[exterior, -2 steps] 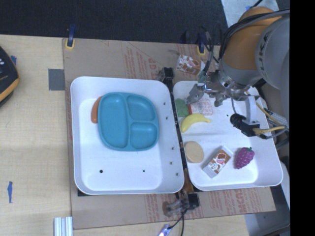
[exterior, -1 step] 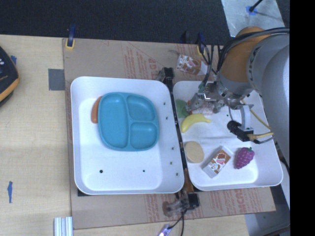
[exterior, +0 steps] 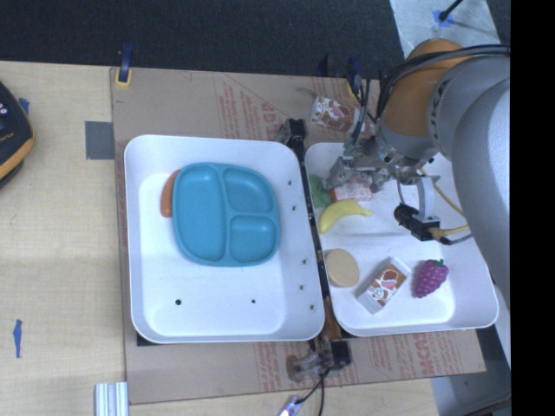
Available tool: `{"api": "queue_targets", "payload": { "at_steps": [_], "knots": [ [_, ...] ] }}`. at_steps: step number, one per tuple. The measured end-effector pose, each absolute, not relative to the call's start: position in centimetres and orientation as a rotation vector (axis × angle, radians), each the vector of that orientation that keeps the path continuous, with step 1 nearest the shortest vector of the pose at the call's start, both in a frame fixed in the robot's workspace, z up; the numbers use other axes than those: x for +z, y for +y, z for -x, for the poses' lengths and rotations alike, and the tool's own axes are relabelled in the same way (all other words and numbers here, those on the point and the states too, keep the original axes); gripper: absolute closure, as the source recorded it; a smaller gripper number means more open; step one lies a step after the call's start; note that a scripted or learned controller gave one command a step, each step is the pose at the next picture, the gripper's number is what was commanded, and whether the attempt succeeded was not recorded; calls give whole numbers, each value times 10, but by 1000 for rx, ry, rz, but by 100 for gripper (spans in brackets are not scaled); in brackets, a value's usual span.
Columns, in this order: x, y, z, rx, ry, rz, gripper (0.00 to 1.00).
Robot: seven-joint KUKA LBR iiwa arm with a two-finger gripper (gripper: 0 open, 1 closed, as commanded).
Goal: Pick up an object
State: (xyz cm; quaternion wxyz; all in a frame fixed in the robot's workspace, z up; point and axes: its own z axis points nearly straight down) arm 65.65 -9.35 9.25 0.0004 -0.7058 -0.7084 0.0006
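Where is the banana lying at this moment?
The banana lies in the right bin, near its left wall, just below the gripper and above the round tan cookie.

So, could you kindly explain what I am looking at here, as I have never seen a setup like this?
One fixed camera looks down at a slant on a bench with two shallow white bins. The grey and orange shape on the right is a robot arm; its hand is low over the right bin, above a banana. I cannot tell whether it holds anything. That bin also has a round biscuit, a small box and purple grapes. The left bin holds a blue divided plate.
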Motion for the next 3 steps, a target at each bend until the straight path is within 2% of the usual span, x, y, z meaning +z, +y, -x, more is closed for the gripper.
{"api": "queue_targets", "payload": {
  "at_steps": [3],
  "knots": [
    [92,-92,-656,4,-2225,2215,0]
  ]
}}
